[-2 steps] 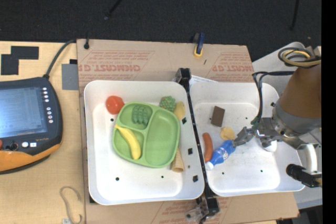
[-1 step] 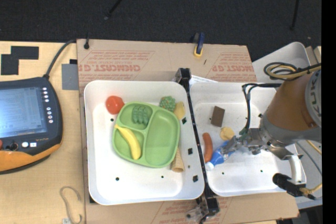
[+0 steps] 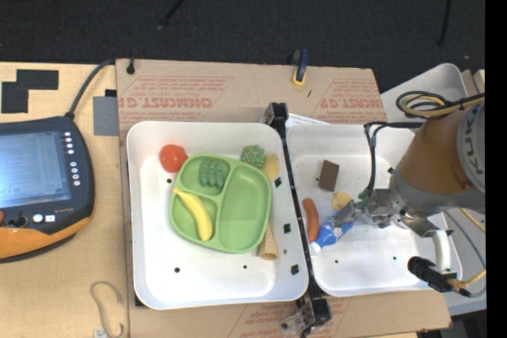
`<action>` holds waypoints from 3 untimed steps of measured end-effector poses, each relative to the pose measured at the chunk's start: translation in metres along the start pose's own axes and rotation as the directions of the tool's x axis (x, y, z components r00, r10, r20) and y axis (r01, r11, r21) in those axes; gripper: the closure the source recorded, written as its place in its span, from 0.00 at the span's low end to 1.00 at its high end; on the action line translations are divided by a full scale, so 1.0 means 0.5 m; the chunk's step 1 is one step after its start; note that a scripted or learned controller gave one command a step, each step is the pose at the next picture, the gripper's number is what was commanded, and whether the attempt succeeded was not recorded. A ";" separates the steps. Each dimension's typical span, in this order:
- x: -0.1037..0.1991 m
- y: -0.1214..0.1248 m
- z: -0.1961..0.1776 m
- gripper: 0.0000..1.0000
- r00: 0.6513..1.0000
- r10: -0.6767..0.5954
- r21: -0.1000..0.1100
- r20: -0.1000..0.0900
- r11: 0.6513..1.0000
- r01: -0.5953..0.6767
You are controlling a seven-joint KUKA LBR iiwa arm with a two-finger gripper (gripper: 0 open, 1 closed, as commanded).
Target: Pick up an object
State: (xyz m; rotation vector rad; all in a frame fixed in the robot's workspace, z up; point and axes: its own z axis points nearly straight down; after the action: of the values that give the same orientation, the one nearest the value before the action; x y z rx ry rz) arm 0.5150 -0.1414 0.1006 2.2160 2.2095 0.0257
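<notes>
Cardboard [image 3: 238, 95] lies under both bins, its printed flaps showing beyond the green divided plate [image 3: 223, 203], which I take as the landmark. Nearest the camera's foot of the scene, an ice-cream cone [image 3: 268, 244] leans at the plate's right near corner, inside the left bin [image 3: 146, 265]. On the plate itself a yellow banana [image 3: 195, 214] lies in the left compartment and a green ribbed vegetable [image 3: 211, 172] sits in the far one. Right of the plate, across the black divider, the right bin [image 3: 372, 273] holds an orange-red sausage [image 3: 310, 218] just past the divider, and a blue and white packet [image 3: 333, 233] beside it. The gripper [image 3: 354, 210] hangs over that packet and a small yellow piece [image 3: 341, 200], with the grey and orange arm [image 3: 436, 162] trailing off further right; how its tips are set cannot be made out, and nothing is visibly held. Beyond these, a brown block [image 3: 328, 175] stands. Just past the plate's far edge sit a red tomato [image 3: 172, 157], left, and a green broccoli floret [image 3: 253, 156] with a pale yellow piece [image 3: 272, 166], right. Far left of the plate rests a teach pendant [image 3: 40, 182].
</notes>
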 end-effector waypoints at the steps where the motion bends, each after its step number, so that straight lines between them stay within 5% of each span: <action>1: -0.001 0.005 -0.025 1.00 1.000 0.004 -0.006 -0.003 1.000 -0.004; 2: -0.001 0.027 -0.123 1.00 1.000 -0.004 0.019 0.003 1.000 0.003; 3: -0.003 0.036 -0.247 1.00 1.000 -0.004 0.019 0.003 1.000 0.004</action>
State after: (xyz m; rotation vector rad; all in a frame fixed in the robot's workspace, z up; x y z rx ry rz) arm 0.5303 -0.1433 0.2243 2.2199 2.2214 0.0012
